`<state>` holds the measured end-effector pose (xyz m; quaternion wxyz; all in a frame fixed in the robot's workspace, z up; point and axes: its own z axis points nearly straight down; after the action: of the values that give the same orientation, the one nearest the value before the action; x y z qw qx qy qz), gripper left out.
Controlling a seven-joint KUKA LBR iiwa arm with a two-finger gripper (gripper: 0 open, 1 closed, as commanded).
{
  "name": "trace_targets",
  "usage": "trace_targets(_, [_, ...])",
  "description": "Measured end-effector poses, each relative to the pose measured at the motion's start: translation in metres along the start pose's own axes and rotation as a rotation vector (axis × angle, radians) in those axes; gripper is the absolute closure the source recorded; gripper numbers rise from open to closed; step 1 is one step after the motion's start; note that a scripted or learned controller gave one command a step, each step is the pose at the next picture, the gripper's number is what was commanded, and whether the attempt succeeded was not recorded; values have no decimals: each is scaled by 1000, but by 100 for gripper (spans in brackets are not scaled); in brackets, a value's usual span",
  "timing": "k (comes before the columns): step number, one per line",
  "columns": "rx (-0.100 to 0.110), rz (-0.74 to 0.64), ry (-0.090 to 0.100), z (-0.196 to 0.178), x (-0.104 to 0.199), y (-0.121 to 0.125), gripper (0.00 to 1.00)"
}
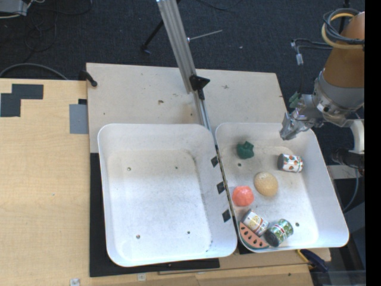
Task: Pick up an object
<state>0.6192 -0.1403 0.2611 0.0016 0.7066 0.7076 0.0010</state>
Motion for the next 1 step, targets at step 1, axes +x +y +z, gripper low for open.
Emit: trace_targets(1, [7,-3,3,3,58,1,100])
